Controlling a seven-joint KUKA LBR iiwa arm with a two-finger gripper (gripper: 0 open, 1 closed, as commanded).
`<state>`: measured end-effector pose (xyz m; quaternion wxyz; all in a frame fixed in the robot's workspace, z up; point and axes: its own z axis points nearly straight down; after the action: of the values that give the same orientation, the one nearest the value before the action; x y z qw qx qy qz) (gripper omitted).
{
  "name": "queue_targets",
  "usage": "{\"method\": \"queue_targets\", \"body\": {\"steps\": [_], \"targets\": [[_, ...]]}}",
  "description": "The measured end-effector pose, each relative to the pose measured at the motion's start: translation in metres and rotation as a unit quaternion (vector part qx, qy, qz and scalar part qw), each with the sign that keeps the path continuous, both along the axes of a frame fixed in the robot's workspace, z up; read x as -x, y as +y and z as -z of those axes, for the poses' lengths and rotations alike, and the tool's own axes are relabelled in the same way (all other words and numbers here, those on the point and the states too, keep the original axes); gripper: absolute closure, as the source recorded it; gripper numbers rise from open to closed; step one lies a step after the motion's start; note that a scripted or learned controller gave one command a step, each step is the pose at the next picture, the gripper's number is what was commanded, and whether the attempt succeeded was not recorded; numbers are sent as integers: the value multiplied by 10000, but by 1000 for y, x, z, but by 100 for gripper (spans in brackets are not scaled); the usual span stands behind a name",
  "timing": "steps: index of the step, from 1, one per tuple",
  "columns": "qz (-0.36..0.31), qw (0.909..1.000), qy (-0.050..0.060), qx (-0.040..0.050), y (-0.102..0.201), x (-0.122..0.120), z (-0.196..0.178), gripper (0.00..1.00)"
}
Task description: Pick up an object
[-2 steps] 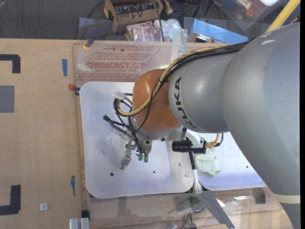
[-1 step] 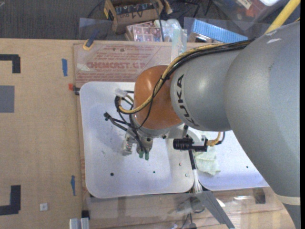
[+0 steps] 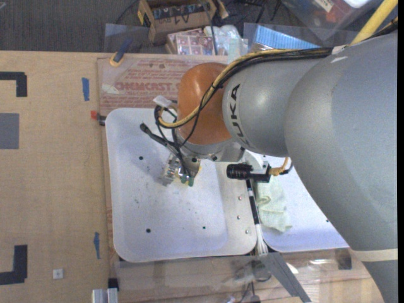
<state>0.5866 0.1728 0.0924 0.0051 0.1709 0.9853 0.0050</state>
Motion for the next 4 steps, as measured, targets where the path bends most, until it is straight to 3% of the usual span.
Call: {"method": "queue_targets", "body": {"steps": [1,2,3,4], "targets": [[772,9970,-33,1,53,0,0,100],[-482,9988,-36,4,30,42,-1,100],[11,10000,-23,26,39,41,-1,100],[-1342,9909,-45,43,50,32,-1,100]]}}
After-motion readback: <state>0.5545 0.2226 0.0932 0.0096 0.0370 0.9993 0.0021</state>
